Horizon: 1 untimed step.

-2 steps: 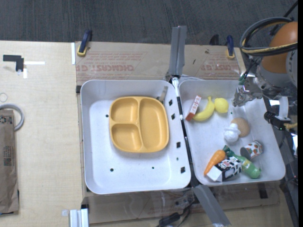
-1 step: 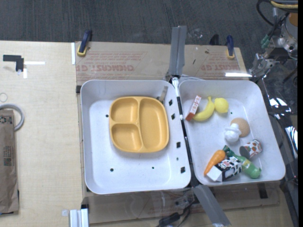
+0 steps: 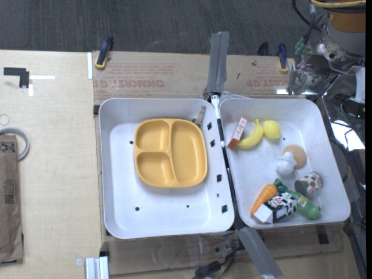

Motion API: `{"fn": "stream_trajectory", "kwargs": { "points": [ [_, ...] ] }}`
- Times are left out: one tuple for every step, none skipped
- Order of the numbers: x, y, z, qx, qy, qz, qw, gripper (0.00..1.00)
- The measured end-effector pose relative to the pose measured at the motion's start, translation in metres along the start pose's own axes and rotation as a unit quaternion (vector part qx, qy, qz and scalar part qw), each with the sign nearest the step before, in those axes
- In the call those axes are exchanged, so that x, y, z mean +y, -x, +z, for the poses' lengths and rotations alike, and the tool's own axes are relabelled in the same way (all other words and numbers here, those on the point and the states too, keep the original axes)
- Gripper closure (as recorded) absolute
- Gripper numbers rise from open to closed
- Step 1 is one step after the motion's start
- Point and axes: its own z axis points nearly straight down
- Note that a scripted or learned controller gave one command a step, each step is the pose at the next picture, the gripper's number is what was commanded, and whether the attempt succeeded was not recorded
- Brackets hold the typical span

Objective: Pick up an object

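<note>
The right bin (image 3: pixel 325 133) holds several small items. Toward the back lie a banana (image 3: pixel 251 139), a lemon (image 3: pixel 271 129) and a red-and-white packet (image 3: pixel 238 131). In the middle is a toy mushroom (image 3: pixel 289 159), with a small patterned can (image 3: pixel 311 182) to its front right. At the front sit a carrot (image 3: pixel 264 195), a cow-print carton (image 3: pixel 279 208) and a green piece (image 3: pixel 308 209). My gripper (image 3: pixel 297 79) hangs at the top right, over the bin's back right corner and well away from every item. Cables and the wrist hide its tip.
The left bin (image 3: pixel 116 202) holds a yellow divided plate (image 3: pixel 171 153). A grey divider (image 3: pixel 218 68) stands between the bins at the back. Cardboard (image 3: pixel 151 77) lies behind them. A brown bag (image 3: pixel 10 196) sits at the far left of the bench.
</note>
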Motion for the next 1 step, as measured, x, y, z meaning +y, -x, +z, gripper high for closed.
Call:
{"fn": "stream_trajectory", "kwargs": {
  "points": [
    [-0.0106, -0.0096, -0.1013, -0.001, 0.000, 0.019, 0.9998, 1.00]
  ]
}}
